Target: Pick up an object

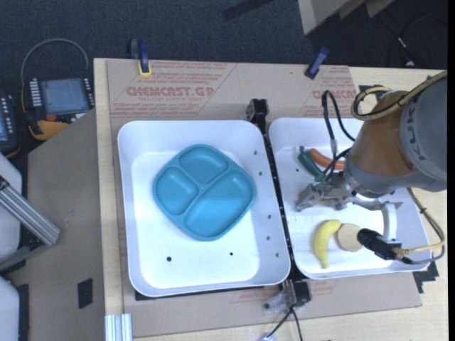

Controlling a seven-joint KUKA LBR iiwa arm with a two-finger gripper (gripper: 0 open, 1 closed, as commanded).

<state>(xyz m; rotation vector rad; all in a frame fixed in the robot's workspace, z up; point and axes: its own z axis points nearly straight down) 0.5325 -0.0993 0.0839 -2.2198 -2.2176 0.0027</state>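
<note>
- On the far left, beside the bench (106,190), a handheld control pendant (62,94) with a small screen lies on the floor with its cable looped above it.
- The left bin (142,261) holds a blue divided plate (205,190) with three compartments, lying flat near the bin's middle.
- Two clamps, one yellow and blue (142,59) and one blue (317,62), grip the bench's far edge.
- In the right bin (298,251), a yellow banana (325,241) lies toward the near edge, curved and roughly upright in the view.
- Just right of the banana, touching it, sits a tan round piece (348,237).
- Toward the bin's far side lie an orange carrot-like thing (328,160) and a green thing (309,162), close together, partly hidden by the arm.
- The claw (313,196) is low over the right bin, above the banana and apart from it; how wide it stands cannot be told, and nothing is seen in it.
- The grey arm (419,141) with its orange band (380,144) reaches in from the right.
</note>
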